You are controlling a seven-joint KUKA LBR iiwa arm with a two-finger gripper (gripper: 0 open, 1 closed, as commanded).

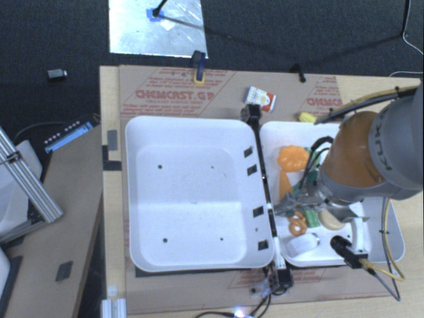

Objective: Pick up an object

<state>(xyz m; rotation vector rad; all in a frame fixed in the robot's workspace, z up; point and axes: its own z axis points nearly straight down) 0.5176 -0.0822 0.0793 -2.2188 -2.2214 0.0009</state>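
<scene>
My gripper point(293, 206) hangs low in the right bin point(396, 244), near its left wall. Right under it lie an orange ring-shaped piece point(297, 224) and a green piece point(311, 218); I cannot tell whether either is between the fingers. A larger orange object point(292, 158) with a tapering orange part point(285, 181) lies just behind the gripper. To its right a cream rounded object point(329, 219) peeks out from beneath the wrist. A white object point(303, 244) lies at the bin's front. The arm covers the right half of this bin.
The left bin point(142, 138) stands next to the right one, with black clips point(258, 211) along the shared wall. A small white and orange box point(260, 99) and a yellow object point(306, 118) lie on the cardboard behind the bins.
</scene>
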